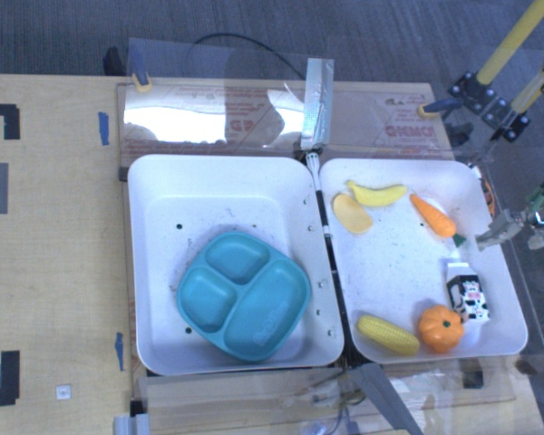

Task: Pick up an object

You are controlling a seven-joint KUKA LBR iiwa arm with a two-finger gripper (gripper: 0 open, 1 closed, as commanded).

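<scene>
Single fixed camera mounted above the surface (54,243), looking down at a slant from moderate distance, framing both white bins (145,188) side by side across the centre.

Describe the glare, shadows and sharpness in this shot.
Camera view: strong glare on the clear panel behind the left bin, washing out its printed text; lighting over both bins is even, with only soft shadows under the teal divided plate and the orange pumpkin; focus is mildly soft overall, and the small black-and-white toy is hard to make out.
</scene>
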